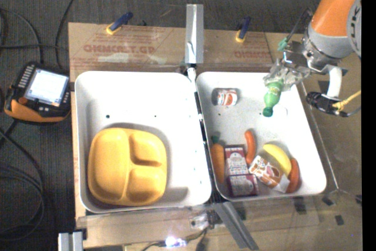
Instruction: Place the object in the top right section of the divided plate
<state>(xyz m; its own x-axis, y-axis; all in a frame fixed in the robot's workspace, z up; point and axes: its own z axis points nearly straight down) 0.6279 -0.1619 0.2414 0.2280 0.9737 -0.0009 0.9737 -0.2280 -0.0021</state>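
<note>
You see the gripper [281, 78] over the upper right part of the right bin [305, 126], with a green bottle [271, 96] hanging between its fingers, cap end down and clear of the bin floor. The claw is closed around the bottle's upper end. The yellow divided plate [128, 166] sits in the lower left of the left bin [88, 91], well apart from the bottle.

Look around the right bin: a small can [225, 97] lies near its upper left, and along the lower edge lie a carrot [217, 161], a dark red carton [237, 170], a sausage [250, 144], a banana [277, 159] and a small printed packet [267, 173], crowded together.

Both bins rest on a brown board [135, 47], held by two yellow-and-blue clamps [118, 23] at its far edge. A metal bar [194, 32] runs down between the bins. To the left, on the dark carpet [35, 3], lies an orange-rimmed teach pendant [41, 91] with its screen lit, and cables trail across the floor.
</note>
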